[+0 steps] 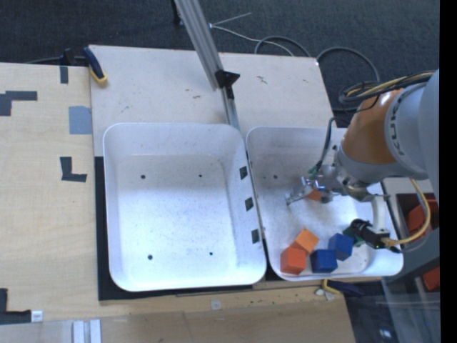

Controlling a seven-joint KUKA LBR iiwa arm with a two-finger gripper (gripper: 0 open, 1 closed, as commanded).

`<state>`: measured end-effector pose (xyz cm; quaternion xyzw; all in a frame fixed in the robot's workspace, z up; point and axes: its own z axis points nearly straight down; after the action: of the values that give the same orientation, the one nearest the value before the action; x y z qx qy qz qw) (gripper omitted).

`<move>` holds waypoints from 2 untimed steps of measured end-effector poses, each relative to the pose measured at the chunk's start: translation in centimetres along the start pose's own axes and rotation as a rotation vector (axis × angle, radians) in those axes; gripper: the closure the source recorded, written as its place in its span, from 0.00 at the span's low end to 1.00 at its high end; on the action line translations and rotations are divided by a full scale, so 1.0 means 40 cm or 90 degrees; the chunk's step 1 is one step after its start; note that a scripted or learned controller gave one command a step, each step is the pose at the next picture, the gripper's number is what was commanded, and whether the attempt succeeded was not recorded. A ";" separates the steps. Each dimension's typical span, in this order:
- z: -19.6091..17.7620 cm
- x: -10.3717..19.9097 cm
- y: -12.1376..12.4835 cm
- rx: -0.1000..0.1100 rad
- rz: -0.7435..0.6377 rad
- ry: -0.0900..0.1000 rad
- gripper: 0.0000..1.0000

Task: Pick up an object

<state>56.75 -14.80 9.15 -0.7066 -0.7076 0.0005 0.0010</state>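
The counter bears two bins. The left bin is fully visible. The right bin is partly covered by the arm, whose far end is cut off. The claw sits low over that bin; whether it is open, closed or gripping cannot be told, though something orange shows blurred beside it. Near the front wall cluster two orange blocks and two blue blocks, touching.
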 end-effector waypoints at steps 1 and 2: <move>0.000 -0.095 -0.129 0.003 0.004 -0.001 0.00; -0.001 -0.011 0.027 -0.002 -0.003 0.000 0.00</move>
<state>57.83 -15.24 9.20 -0.7049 -0.7093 -0.0008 -0.0004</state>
